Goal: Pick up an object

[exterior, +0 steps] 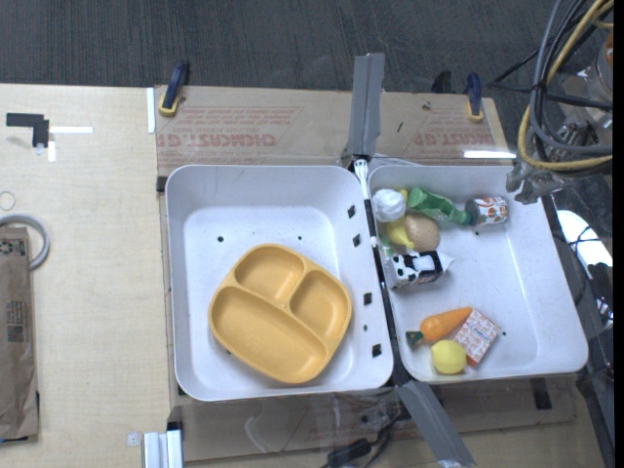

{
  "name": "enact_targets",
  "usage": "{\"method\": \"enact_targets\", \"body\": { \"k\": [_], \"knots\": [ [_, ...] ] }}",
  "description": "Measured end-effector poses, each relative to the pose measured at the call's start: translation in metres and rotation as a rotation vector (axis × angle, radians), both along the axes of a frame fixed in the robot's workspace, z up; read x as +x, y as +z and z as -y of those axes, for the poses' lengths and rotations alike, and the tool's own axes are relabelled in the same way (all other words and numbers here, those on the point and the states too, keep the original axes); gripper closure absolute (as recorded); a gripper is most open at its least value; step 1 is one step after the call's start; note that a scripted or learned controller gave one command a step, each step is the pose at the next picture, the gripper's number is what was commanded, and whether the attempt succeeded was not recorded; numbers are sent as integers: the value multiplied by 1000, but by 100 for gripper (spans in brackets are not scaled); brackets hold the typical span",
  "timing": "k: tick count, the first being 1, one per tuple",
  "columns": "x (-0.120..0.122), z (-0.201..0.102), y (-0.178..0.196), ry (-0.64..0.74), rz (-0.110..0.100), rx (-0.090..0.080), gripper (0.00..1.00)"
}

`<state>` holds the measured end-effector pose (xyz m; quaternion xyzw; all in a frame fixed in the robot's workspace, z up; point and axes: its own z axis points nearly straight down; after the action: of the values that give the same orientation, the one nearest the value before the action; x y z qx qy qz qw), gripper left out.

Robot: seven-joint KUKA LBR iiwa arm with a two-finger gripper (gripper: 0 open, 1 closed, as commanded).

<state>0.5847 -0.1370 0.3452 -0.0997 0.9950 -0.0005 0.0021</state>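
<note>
The flat brown cardboard sheet (322,125) lying under the back of the two bins carries red print, upside down from this camera; the largest word seems to read "CHEMCATS" twice, once behind each bin. The brown paper bag (17,330) at the left edge has dark print too small to read.

Arm (575,76) sits at far right, mostly cut off by the frame edge, wrapped in black and yellow cables. A grey metal part (531,178) pokes left at the bin's far right corner. Gripper state can't be told.
</note>
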Motion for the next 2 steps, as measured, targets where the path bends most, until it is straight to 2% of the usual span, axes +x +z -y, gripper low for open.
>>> {"method": "enact_targets", "body": {
  "k": [1, 2],
  "knots": [
    [56, 31, 5, 392, 1, 0, 100],
    [72, 34, 50, 615, 2, -1, 100]
  ]
}}
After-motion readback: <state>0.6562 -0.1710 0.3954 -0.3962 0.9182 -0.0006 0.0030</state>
